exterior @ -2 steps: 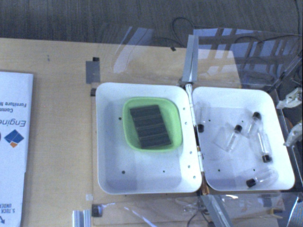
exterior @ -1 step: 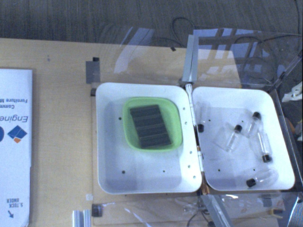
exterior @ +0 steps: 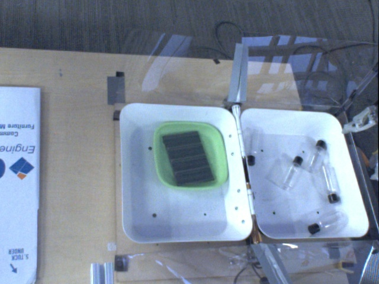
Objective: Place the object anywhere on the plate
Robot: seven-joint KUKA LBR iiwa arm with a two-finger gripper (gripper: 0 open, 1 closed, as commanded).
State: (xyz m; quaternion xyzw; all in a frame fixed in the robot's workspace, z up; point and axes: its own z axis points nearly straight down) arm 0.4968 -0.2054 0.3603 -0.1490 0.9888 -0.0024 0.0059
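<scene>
A square green plate (exterior: 160,158) lies in the upper middle of the left white bin (exterior: 177,220). A dark grey ribbed rectangular block (exterior: 188,158) rests flat on the plate, tilted a little and lying within its rim. In the right bin (exterior: 278,215) several clear vials with black caps lie scattered: one near the middle (exterior: 290,171), one along the right side (exterior: 329,183), and one at the front right corner (exterior: 323,224).
A metal post (exterior: 238,78) stands behind the seam between the bins. A white printed sheet (exterior: 19,176) lies at the bench's left edge. Clear panels and cables (exterior: 331,64) crowd the back right, and a small white part (exterior: 365,120) juts in at the right.
</scene>
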